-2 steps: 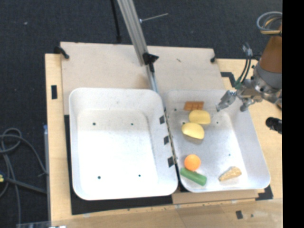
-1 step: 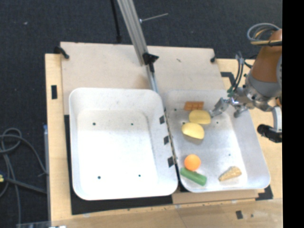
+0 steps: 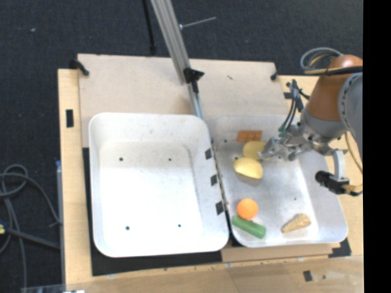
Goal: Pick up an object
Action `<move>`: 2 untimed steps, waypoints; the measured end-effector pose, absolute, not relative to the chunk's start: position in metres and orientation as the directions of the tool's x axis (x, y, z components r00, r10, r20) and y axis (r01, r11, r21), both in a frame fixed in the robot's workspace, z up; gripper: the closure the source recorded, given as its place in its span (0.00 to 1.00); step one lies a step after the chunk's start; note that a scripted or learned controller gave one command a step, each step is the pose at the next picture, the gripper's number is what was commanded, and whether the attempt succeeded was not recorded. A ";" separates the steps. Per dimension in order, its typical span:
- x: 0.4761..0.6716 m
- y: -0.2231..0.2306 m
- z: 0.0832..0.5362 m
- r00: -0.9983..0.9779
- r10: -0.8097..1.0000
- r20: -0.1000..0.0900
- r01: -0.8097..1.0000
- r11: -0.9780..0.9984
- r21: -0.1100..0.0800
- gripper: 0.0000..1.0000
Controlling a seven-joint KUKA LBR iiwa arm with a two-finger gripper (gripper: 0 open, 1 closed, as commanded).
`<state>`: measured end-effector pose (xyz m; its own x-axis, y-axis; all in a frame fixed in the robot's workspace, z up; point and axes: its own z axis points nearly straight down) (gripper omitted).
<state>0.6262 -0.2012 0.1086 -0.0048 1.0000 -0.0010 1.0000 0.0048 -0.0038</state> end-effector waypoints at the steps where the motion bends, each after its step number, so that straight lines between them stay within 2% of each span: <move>1: 0.629 -0.203 0.124 -0.005 1.000 -0.003 1.000 0.005 0.005 1.00; 2: 0.628 -0.208 0.189 -0.002 1.000 -0.003 1.000 0.002 0.008 1.00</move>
